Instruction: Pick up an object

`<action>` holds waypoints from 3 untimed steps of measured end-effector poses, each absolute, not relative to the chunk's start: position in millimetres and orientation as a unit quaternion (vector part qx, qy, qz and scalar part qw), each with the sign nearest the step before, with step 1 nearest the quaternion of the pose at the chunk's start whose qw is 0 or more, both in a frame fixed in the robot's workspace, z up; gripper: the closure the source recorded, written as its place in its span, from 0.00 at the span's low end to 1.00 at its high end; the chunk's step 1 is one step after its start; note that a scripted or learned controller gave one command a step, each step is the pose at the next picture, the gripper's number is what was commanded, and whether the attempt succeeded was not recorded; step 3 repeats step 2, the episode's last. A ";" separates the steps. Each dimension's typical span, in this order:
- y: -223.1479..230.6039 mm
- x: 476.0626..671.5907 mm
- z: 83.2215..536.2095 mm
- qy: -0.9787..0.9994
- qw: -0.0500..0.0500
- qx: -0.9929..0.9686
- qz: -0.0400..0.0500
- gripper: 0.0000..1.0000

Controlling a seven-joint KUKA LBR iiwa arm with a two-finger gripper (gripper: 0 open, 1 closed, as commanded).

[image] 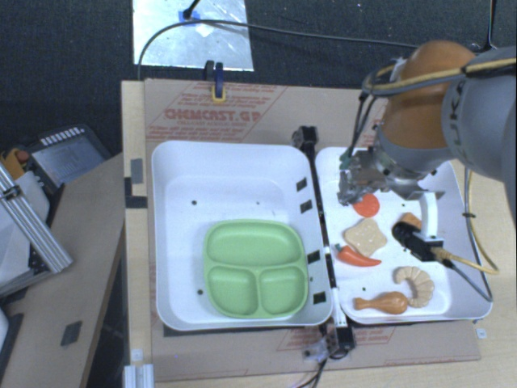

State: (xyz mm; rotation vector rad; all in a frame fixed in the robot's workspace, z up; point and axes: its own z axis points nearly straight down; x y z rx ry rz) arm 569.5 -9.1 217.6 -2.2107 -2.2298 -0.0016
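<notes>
**Gripper (355,188) low over the right bin (457,291)**

Gripper hangs just behind the bread slice (365,236), directly over a round red-orange piece (367,206); whether it is open or closed cannot be told. All in the right bin: a red chili (358,256) touches the bread slice's front edge, with a shrimp (416,282) and a drumstick (384,302) further forward. Left of the bread slice, the left bin (226,183) holds a green divided tray (256,267).

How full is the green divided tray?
Empty: all three compartments of the green tray show bare green plastic; it sits in the left bin.
</notes>
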 end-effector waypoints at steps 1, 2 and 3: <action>42.0 558.2 211.7 -0.710 0.001 -0.704 0.000 1.00; 93.5 529.9 224.0 -0.711 0.001 -0.703 -0.001 1.00; 93.5 529.9 224.0 -0.711 0.001 -0.703 -0.001 1.00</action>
